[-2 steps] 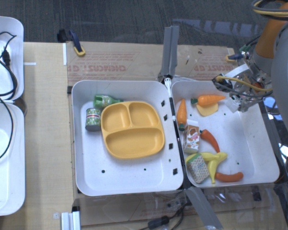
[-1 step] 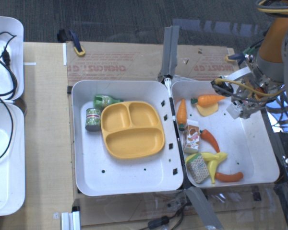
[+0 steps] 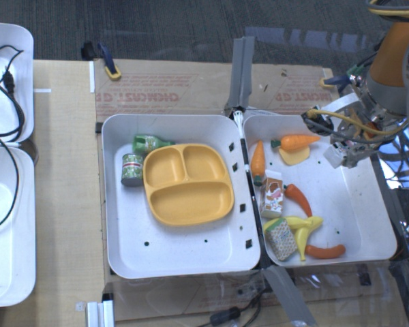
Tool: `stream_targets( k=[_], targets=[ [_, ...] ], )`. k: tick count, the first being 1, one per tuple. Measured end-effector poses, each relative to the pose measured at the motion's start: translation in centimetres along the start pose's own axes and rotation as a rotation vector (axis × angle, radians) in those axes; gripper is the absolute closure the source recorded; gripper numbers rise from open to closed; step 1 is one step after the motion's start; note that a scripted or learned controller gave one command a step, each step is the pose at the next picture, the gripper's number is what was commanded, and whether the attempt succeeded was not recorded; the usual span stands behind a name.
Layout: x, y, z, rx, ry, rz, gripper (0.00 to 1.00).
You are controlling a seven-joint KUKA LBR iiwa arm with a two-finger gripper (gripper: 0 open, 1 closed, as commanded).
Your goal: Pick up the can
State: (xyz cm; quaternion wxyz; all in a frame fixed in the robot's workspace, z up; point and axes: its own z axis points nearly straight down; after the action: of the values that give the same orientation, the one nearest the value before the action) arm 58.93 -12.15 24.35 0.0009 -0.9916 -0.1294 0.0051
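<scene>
Over right bin [image 3: 375, 203], claw [image 3: 346, 152] hangs near top edge; cannot tell if open or shut. Can [image 3: 131, 169] sits in left bin [image 3: 116, 230], touching yellow plate [image 3: 188, 183]. Reach not begun. Next: cross divider, drop over can.

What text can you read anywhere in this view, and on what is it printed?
Red lettering on the cardboard sheet behind the bins, upside down and repeated: too blurred to read reliably.
Label on the can in the left bin: too small to read.
Print on the small carton in the right bin: too small to read.
</scene>
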Motion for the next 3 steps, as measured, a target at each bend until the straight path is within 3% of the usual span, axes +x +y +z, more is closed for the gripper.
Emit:
stream_targets(
  k=[3],
  targets=[
    [0.3, 0.2, -2.2, 0.000, -0.006, 0.049, 1.00]
  ],
)
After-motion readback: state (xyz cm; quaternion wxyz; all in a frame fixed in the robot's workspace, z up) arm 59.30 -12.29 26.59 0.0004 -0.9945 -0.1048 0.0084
